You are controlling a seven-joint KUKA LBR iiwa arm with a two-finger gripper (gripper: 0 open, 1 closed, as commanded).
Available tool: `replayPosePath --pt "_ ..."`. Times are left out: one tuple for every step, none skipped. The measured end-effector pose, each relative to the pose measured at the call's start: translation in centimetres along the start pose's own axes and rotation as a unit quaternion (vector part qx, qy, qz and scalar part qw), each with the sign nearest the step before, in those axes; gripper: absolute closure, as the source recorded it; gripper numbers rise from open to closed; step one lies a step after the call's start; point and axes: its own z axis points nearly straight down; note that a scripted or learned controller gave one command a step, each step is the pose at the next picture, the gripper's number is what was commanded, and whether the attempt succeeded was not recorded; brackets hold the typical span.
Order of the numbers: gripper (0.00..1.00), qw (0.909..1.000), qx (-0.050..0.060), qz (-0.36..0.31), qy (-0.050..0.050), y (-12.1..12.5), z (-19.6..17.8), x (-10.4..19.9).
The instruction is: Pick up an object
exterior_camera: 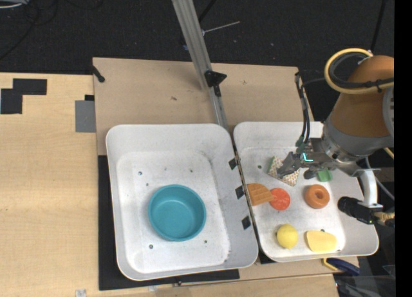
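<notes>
The right bin [254,136] holds a small speckled beige piece [285,168], an orange wedge [259,194], a red ball [280,199], an orange ring [317,196], a yellow ball [287,236] and a yellow block [320,241]. A green piece [324,174] peeks out beside the wrist. My gripper [297,162] hangs low over the speckled piece, at its right edge. The arm's body hides the fingertips.
In the left bin [129,141] sits a teal bowl [177,212]. A metal rail [196,38] slants down from the top to the bins' shared edge. Black clips [239,191] line the divider. The arm's orange band [364,105] looms over the right bin's far right.
</notes>
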Motion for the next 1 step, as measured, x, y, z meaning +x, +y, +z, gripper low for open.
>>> replayPosePath --pt "0.00 1.0000 0.000 0.000 0.000 0.00 0.00 0.00"
